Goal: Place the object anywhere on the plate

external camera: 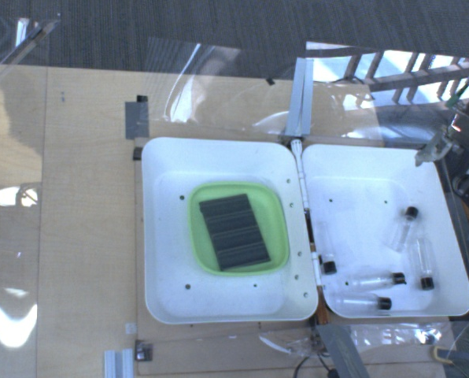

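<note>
A green square plate sits in the middle of the left white bin. A dark grey ribbed rectangular block lies flat on the plate, turned slightly off square, and takes up most of the plate's inner area. Several clear vials with black caps lie in the right white bin, among them one vial near the right wall and another vial near the front.
A small black cap lies by the right bin's left wall. A grey metal strip stands behind the seam between the bins. Clear plastic sheeting covers the wooden bench. Dark equipment crowds the right edge.
</note>
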`<state>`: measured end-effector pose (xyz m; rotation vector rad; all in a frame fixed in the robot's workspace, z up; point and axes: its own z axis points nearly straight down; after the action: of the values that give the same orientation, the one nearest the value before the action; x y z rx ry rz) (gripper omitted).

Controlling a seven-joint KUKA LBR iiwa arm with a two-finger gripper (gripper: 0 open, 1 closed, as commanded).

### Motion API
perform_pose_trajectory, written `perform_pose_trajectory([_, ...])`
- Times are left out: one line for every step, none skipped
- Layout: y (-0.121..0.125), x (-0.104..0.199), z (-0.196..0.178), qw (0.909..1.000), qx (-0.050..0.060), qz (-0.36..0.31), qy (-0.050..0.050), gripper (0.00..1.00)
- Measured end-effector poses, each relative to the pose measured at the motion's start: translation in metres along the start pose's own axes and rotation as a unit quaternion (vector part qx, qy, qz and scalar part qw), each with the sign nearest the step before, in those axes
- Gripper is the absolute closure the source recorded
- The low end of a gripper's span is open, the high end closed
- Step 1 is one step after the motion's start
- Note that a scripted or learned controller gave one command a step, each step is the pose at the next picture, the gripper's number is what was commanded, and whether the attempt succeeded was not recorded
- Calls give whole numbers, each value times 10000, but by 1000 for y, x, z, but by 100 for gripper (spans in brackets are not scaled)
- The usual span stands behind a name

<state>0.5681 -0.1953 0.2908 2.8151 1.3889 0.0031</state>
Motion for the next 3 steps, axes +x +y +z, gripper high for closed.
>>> perform_pose_trajectory([-43,-33,-16,9976,-10,689,7,0])
perform_pose_trajectory([-55,-44,23,9981,2,623,1,0])
perform_pose_trajectory([-64,-47,55,9969,-1,788,6,0])
